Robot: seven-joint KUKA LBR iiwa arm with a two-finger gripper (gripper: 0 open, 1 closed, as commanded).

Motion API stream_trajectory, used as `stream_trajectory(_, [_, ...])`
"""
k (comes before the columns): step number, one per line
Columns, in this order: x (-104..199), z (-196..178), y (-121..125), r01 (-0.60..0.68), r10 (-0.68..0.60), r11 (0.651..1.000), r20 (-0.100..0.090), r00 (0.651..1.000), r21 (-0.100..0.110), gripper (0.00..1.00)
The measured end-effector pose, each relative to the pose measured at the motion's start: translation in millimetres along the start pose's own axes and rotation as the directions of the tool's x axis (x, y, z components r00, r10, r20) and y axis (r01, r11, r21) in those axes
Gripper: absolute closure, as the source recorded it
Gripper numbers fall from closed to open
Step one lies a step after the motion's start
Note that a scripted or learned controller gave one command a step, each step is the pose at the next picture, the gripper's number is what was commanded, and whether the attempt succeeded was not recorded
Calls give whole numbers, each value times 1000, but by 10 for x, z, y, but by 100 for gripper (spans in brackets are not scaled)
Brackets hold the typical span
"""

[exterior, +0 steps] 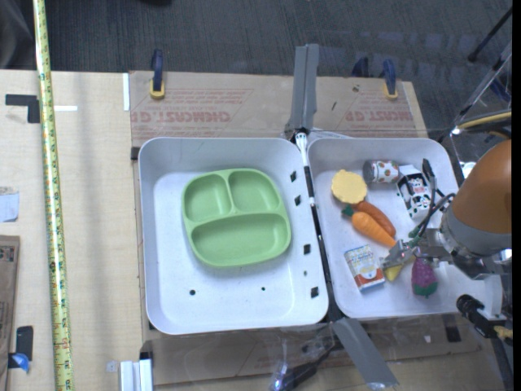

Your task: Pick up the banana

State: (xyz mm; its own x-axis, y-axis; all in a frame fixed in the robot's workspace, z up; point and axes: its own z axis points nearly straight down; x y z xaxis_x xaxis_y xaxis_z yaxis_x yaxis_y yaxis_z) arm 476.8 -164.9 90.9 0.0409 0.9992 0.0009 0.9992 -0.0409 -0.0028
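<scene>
Cardboard (244, 108) underlies both bins (163, 243) (dark carpet (244, 15) beyond); tool (400, 257) state unclear.

Two white bins are seen side by side on the surface (81, 218). A green divided plate (236, 217) is held in the left bin (163, 300). In the right bin (444, 157), a yellow round piece (348, 187), a carrot (373, 221), a small carton (365, 267), a purple item (423, 277) and a can (381, 170) are scattered. The claw (400, 259) is lowered beside the carton, over a yellow sliver, possibly the banana (394, 273).
</scene>
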Motion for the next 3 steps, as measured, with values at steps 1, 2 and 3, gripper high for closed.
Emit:
stream_trajectory(1, [-7, -87, 0, -4, 4, 1000, 0, 1000, 1, 100])
stream_trajectory(2, [222, -447, -4, -180, 180, 984, 1, 984, -1, 100])
stream_trajectory(3, [391, -1618, 761, -216, 216, 976, 3, 976, -1, 100])
